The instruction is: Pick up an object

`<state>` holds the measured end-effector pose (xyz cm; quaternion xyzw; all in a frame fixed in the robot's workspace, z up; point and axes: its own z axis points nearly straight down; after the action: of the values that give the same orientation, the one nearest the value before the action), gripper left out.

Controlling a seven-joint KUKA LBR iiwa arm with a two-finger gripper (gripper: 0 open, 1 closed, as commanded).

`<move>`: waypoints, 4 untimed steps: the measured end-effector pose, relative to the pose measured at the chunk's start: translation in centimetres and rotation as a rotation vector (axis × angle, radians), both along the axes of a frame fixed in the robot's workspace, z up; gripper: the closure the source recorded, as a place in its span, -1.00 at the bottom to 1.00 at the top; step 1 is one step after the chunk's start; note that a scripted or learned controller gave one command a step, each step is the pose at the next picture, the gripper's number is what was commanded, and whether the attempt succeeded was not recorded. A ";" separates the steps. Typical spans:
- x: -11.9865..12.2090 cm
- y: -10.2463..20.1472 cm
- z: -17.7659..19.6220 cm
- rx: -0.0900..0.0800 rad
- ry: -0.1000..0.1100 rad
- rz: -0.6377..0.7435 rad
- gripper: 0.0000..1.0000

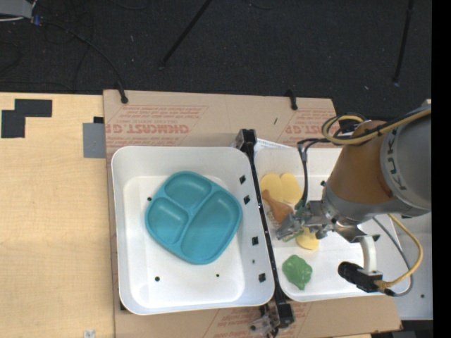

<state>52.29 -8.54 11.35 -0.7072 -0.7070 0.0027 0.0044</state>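
Two shallow white bins sit side by side on the counter. Left white bin [134,287] holds a teal divided plastic plate [194,217]. Right white bin [320,291] holds a yellow heart-shaped piece [280,186], a green lumpy toy [297,270], and a small yellow chunk [307,241] touching the end effector [292,225], whose state cannot be told.

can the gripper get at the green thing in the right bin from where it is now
Probably yes: the green object lies alone on bare bin floor, apart from the gripper just above it, with nothing lying over it.
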 end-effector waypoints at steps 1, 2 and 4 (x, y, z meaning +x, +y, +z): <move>0.0 -0.2 1.3 -0.001 -0.002 -0.008 1.00; 0.4 0.0 5.6 -0.002 -0.011 0.001 1.00; 0.0 5.8 10.5 0.001 -0.007 0.006 1.00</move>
<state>52.33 -2.73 21.82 -0.7051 -0.7091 0.0000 0.0021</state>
